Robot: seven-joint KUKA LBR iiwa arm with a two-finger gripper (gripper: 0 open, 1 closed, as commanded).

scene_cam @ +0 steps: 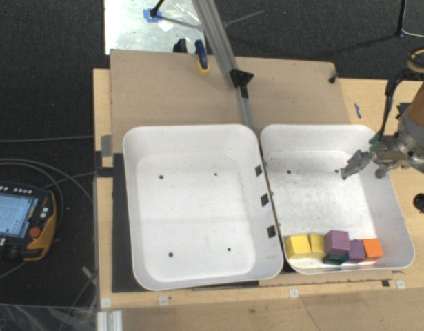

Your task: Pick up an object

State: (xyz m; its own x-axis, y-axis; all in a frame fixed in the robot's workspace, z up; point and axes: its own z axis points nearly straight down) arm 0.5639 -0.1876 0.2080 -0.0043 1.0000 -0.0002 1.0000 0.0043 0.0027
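Crowding against the right bin's (387, 205) near wall, the blocks (334, 246) are left untouched while the gripper (363, 164), fingers apparently spread and empty, is held above bare floor.

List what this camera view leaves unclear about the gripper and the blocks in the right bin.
- Gripper: small and blurred over the right bin; whether it is open or shut cannot be told.
- Arm: cut off by the view's right edge.
- Dark green block: mostly covered by the purple block; its shape is unclear.
- Yellow blocks: whether one piece or two, too small to tell.
- Orange block: sits against the bin's near wall; its lower face is hidden.
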